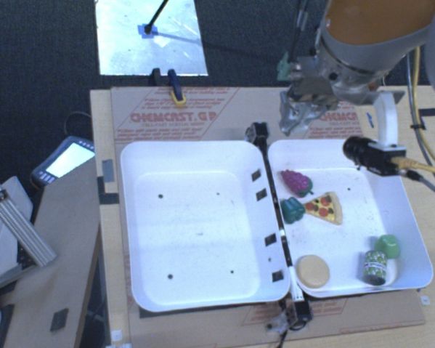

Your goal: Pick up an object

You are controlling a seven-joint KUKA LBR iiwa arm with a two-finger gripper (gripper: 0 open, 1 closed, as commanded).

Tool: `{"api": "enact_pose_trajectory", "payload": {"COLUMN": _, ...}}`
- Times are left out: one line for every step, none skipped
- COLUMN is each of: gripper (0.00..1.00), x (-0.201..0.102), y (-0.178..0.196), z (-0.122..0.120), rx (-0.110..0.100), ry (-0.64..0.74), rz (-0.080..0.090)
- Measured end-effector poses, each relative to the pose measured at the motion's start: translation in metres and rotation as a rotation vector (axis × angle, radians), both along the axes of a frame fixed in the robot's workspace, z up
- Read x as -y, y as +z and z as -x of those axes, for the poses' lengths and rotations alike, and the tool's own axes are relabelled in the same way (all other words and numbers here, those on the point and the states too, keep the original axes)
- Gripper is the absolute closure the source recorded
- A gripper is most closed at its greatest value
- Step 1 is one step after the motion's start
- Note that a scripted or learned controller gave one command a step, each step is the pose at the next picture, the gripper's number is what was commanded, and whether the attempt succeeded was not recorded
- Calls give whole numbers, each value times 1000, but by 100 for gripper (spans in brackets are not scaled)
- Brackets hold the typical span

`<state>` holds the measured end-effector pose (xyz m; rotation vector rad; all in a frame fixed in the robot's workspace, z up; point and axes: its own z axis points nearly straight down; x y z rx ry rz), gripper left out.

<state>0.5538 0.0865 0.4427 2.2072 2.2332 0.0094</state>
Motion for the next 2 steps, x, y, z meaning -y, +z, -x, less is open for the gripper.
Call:
{"api": "enact_pose_trajectory", "payload": {"gripper": 100, "x": -60, "y": -58, "z": -15, "rx": -7, "ry": -3, "rz": 2}}
{"api": "enact_pose_trajectory", "payload": {"gripper": 100, "x": -88, "y": 60, "z": -36, "rx": 10, "ry": -5, "rz": -2}}
